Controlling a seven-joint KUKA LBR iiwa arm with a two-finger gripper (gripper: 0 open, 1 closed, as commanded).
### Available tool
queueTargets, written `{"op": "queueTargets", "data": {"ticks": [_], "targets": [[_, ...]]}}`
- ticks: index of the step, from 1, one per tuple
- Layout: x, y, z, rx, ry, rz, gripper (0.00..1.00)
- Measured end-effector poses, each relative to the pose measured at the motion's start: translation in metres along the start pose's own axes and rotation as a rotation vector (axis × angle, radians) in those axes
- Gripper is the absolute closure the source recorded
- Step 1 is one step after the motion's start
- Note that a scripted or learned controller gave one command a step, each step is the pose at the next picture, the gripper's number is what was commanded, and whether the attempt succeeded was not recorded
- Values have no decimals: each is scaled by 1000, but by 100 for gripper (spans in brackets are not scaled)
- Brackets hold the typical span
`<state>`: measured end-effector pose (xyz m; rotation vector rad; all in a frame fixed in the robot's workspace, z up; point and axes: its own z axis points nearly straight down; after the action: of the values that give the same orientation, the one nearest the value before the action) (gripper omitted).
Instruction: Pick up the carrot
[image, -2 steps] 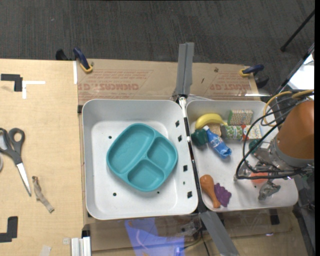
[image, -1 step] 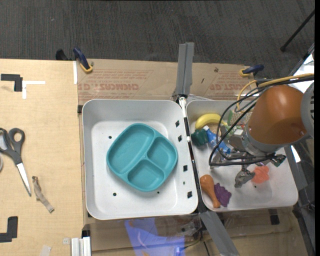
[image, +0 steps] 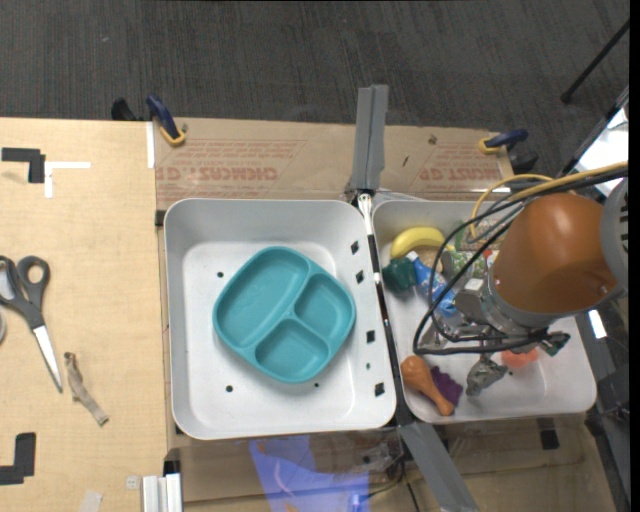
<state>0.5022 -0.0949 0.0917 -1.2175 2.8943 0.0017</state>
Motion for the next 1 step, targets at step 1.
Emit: {"op": "queueTargets", "data": {"ticks": [1], "targets": [[31, -2, 0, 0, 0, -71, 0]]}}
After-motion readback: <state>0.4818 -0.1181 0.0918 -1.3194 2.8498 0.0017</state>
